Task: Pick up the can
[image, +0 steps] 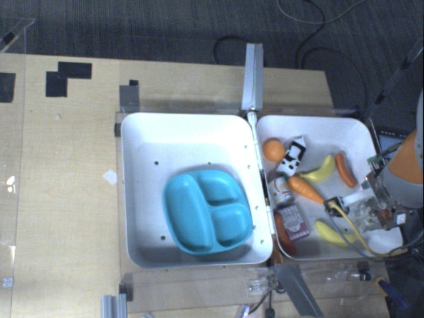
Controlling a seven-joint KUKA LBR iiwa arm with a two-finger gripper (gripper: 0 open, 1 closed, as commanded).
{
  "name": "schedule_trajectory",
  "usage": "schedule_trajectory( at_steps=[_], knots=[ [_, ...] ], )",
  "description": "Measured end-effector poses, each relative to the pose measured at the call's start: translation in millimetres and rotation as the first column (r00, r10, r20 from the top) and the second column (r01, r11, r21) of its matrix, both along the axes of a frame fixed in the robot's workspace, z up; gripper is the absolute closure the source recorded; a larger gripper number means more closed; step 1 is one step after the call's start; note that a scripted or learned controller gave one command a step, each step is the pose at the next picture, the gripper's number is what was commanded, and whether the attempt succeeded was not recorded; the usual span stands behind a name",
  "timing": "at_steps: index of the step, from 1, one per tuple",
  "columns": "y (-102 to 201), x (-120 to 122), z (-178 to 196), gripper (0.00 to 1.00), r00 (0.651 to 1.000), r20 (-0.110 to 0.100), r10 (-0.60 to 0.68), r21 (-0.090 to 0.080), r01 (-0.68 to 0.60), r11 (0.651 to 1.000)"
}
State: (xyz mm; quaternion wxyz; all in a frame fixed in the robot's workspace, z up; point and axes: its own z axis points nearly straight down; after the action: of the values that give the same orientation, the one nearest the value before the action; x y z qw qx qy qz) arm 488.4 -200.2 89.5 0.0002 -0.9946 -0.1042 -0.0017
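The can (282, 189) is small and silvery with a printed label. It lies on its side at the left edge of the right bin (311, 126), just below the orange (273, 150) and beside the carrot (306, 188). My gripper (375, 212) hangs low over the right bin's near right corner, well to the right of the can and apart from it. Nothing shows between it and the can except the carrot's tip and bare bin floor.
The right bin also holds a black-and-white cow toy (293, 156), two yellow bananas (322, 169) (332, 234), a red sausage (344, 169) and a dark red packet (293, 222). A blue divided plate (207, 211) sits in the left bin (152, 151).
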Motion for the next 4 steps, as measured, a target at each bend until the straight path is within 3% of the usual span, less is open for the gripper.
schedule_trajectory(
  at_steps=[1, 3, 4],
  knots=[
    [0, 0, 0, 0.00, 1.000, 0.000, 0.000, -0.001, 0.000, 1.000],
    [32, 172, 10, 0.00, 0.996, 0.000, 0.088, -0.001, -0.088, 0.996],
    [1, 164, 157, 0.00, 0.999, 0.002, 0.042, -0.003, -0.042, 0.999]
  ],
)
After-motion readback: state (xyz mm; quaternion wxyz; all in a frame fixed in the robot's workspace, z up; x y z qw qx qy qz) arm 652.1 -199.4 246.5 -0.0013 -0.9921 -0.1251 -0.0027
